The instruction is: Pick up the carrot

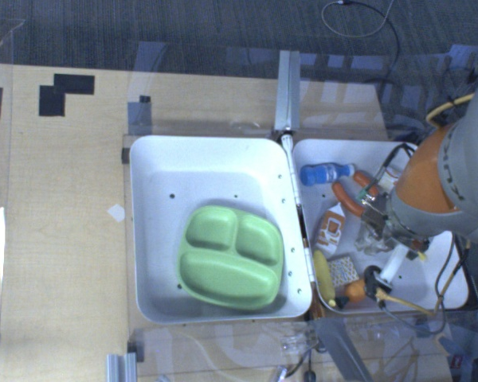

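Arm over the right bin, gripper (pixel 374 228) low among the clutter.

The carrot (pixel 349 197) lies in the right bin (pixel 454 291) toward its far left part, just below the blue bottle (pixel 325 173), with the gripper at its right end; whether the gripper is spread or pressed together cannot be told. A snack packet (pixel 330 228) lies near the left wall, a banana (pixel 323 274) by the near left corner. The left bin (pixel 155 181) holds a green tray (pixel 232 255).

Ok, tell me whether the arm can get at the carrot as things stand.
Probably yes. The carrot lies uncovered in the right bin, beside the blue bottle, and the hand hangs right next to it.
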Controlling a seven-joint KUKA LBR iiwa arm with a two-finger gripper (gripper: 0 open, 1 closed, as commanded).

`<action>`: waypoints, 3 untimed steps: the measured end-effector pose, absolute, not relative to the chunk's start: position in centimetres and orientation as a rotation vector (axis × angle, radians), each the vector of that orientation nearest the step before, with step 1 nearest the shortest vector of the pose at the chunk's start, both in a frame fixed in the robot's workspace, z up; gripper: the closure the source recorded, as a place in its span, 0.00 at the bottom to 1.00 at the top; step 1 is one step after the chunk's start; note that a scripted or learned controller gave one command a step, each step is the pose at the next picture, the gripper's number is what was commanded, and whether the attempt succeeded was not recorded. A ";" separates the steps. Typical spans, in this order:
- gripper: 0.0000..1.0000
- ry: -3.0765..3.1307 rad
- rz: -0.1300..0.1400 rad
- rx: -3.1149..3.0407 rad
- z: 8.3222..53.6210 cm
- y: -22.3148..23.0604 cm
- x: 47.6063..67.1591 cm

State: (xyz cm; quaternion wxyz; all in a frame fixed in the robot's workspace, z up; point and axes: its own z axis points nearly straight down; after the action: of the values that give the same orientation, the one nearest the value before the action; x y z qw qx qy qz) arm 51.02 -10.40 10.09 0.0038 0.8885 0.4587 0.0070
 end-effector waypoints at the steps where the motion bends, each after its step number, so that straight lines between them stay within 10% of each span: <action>1: 0.00 1.438 0.022 2.785 10.1 -10.4 51.0; 3: 0.00 0.951 0.016 2.993 9.0 -13.6 49.1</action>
State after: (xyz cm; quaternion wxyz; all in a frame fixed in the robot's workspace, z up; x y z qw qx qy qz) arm 49.07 -13.59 8.97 0.0007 0.9530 0.3028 0.0050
